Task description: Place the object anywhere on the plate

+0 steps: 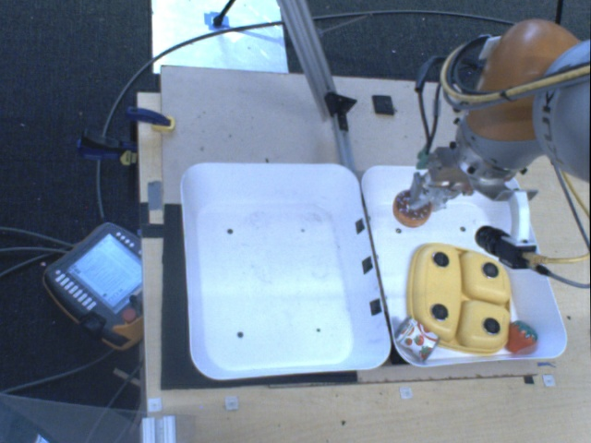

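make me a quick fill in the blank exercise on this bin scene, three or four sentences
1. The yellow plate lies in the ____ of the two white bins.
2. The plate has ____ compartments.
3. The small red object sits by the plate's ____ corner nearest the camera.
4. The gripper hovers over a small ____ round object in the right bin.

Missing words: right; four; right; brown
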